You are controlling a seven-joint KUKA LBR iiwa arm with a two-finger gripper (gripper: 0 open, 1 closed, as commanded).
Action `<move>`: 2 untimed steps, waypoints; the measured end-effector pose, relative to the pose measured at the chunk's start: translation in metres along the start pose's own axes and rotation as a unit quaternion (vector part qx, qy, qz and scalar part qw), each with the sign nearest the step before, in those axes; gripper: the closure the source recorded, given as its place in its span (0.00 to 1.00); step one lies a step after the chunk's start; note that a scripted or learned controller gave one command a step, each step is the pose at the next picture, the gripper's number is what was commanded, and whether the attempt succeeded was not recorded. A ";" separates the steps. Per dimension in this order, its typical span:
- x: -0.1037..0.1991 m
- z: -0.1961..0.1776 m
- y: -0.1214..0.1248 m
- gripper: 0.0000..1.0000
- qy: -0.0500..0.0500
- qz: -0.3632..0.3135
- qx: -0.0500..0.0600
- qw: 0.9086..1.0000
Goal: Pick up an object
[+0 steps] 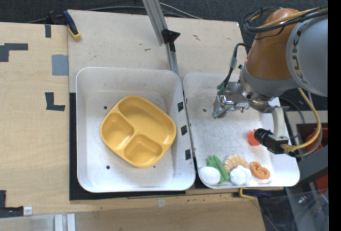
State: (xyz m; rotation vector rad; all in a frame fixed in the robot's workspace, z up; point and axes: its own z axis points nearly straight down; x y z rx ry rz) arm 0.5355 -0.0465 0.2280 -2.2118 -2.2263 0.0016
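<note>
Along the right bin's (202, 134) near edge — a row of small food toys (234, 170) running left to right: white, green, tan, orange ring. Gripper (219, 112) hovers above, well apart; grip state unclear, nothing seen held.

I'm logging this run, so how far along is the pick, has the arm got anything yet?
Nothing looks picked yet. The gripper sits over bare floor of the right bin, with nothing seen between its fingers. The small items, among them an orange ring and a white ball, lie along the bin's near edge. Reaching, grasping and lifting remain.
</note>
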 end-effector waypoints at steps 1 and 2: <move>0.052 -0.008 -0.003 1.00 0.000 -0.001 -0.001 1.000; 0.107 -0.003 -0.017 1.00 0.000 0.000 0.000 1.000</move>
